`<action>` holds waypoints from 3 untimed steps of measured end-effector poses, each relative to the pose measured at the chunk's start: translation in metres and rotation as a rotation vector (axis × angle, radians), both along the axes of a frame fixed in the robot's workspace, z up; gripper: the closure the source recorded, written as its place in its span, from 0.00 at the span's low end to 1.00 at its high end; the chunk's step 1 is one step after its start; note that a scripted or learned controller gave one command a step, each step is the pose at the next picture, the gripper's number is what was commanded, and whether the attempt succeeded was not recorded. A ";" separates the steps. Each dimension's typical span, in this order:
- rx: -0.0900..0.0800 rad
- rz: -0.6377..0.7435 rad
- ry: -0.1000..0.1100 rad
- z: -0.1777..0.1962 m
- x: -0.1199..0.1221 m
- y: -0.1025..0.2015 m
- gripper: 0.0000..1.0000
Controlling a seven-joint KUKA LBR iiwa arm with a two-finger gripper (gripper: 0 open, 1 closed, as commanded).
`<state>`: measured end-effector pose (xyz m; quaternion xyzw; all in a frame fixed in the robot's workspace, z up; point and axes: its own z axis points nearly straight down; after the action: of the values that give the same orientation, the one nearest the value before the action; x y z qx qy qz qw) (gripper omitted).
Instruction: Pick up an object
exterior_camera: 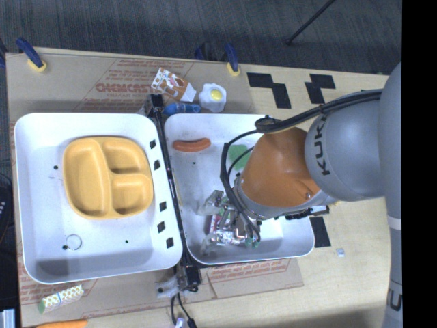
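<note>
Even overhead light, soft shadows in white bins (41, 183); slightly soft focus, mild glare.

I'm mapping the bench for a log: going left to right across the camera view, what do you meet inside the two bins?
Yellow divided tray in the left bin → hot dog in the right bin → claw → orange band of the arm.

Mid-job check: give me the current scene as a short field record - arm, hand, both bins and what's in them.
arm: reaches in from the right, over the right bin
hand: low near the right bin's front edge; finger state not readable
right bin contents: hot dog near the back, green item partly behind the arm
left bin: holds a yellow divided tray
grasp: nothing visibly held
</note>
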<state>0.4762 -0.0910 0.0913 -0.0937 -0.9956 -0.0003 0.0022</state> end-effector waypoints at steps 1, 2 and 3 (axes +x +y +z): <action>0.000 0.000 0.000 0.000 0.000 0.000 0.00; 0.000 0.000 0.000 0.000 0.000 0.000 0.00; 0.000 0.000 0.000 0.000 0.000 0.000 0.00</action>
<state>0.4762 -0.0909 0.0913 -0.0937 -0.9956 -0.0003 0.0022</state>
